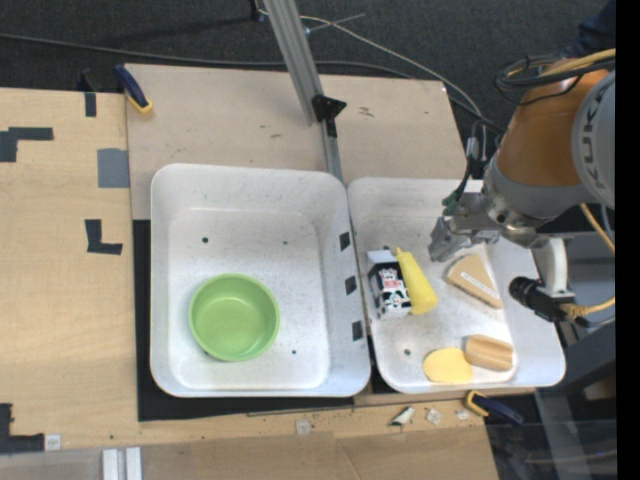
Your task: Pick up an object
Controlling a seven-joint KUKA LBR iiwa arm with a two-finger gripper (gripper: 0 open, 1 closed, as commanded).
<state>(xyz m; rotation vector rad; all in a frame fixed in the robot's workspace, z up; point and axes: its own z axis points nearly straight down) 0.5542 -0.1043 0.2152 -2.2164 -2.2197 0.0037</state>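
**Ana:** Here we are above the bench, two shallow white bins side by side. The left bin (170, 198) carries one thing, a lime-green bowl (234, 316), sitting upright toward its near left corner.

**Ben:** And the right bin (385, 198) is the busy one. Against its left wall lies a small black-and-white carton (389, 286), with a yellow banana-shaped piece (416, 281) lying slanted just beside it, touching along its right edge.

**Ana:** Further right there's a tan wedge (474, 279), like a slice of cheese or bread, flat on the bin floor. Down at the near edge, a round yellow piece (447, 366), and a tan wooden block (489, 352) touching it on the right.

**Ben:** The arm comes in from the right, orange band (545, 133) bright above the wrist. The gripper (452, 238) hangs over the right bin, just above the top of the tan wedge and to the right of the banana piece.

**Ana:** Is it holding anything?

**Ben:** I see nothing between the fingers. As for how wide they stand, the dark wrist body blurs into them from this angle, so I cannot tell.

**Ana:** Every object rests on a bin floor, then. Outside the bins, a metal pole (298, 58) slants across the bench from the top, ending at the seam between the two bins, and a blue-and-yellow clamp (133, 88) grips the board's far left corner.
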